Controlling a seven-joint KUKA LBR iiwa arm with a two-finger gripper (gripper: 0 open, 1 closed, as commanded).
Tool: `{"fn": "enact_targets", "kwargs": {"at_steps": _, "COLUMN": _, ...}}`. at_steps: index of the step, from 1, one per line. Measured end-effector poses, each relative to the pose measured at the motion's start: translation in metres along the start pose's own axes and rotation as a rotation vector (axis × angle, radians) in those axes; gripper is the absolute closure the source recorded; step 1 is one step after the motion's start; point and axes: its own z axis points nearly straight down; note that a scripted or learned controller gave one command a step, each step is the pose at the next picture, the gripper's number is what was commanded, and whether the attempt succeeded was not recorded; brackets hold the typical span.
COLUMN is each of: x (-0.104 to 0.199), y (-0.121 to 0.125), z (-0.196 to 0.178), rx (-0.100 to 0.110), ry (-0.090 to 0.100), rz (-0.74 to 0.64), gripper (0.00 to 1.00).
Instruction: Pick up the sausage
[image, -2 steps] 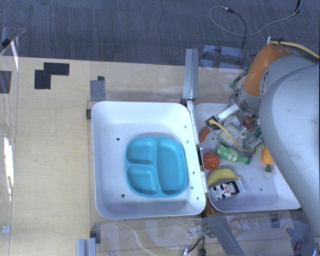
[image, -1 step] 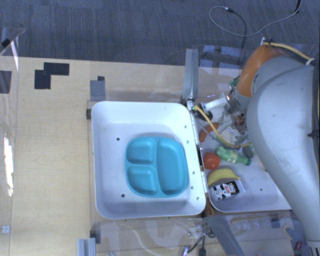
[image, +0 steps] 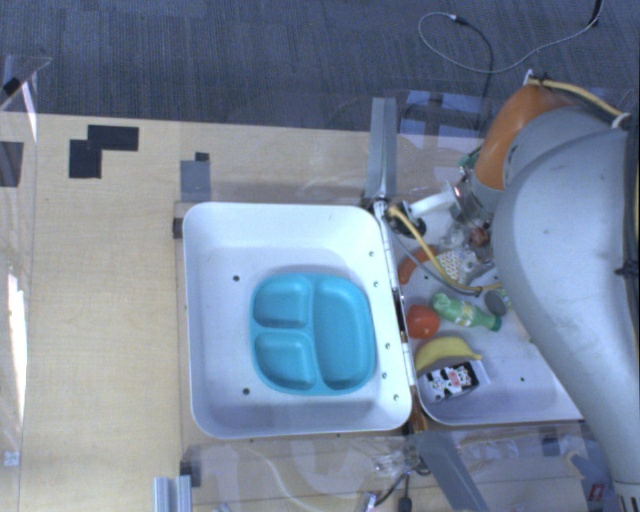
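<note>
My gripper (image: 457, 255) reaches down into the right bin (image: 520, 400), at its far left part, below the grey arm (image: 570, 260) with its orange band. An orange-red rounded piece (image: 405, 270), which may be the sausage, lies against the bin's left wall, just left of the gripper and apart from it. The arm hides much of the bin's right side. Whether anything sits in the gripper is hidden by its own body and cables.
Near the gripper lie a red tomato (image: 422, 321), a green bottle (image: 466, 313), a yellow banana (image: 446, 350) and a small printed box (image: 452, 380). The left bin (image: 215, 300) holds a blue divided plate (image: 312, 332).
</note>
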Motion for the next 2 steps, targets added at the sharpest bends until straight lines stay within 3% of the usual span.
{"fn": "enact_targets", "kwargs": {"at_steps": 1, "x": -0.0004, "y": 0.0000, "z": 0.0002, "rx": 0.001, "ry": -0.002, "rz": 0.000, "gripper": 0.00}}
{"fn": "enact_targets", "kwargs": {"at_steps": 2, "x": 0.0010, "y": -0.0003, "z": 0.0081, "rx": 0.002, "ry": -0.008, "rz": -0.002, "gripper": 0.00}}
